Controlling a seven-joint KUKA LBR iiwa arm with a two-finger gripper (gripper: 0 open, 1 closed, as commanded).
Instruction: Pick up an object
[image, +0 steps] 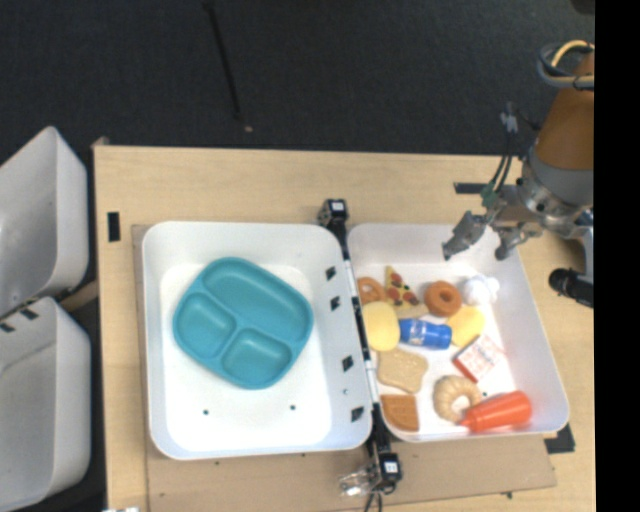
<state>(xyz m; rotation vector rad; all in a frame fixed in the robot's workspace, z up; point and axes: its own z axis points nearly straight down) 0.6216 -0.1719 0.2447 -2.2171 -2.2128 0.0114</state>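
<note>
Above the far rim of the shallow white right-hand bin (540, 330), the two-finger gripper (487, 236) is hanging with its jaws spread and holding nothing, while the small brown ring doughnut (442, 297) is lying just below and nearer the camera.

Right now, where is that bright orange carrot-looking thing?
The orange carrot lies in the right bin, at its near right corner, beside the croissant and just below the red-and-white packet.
</note>
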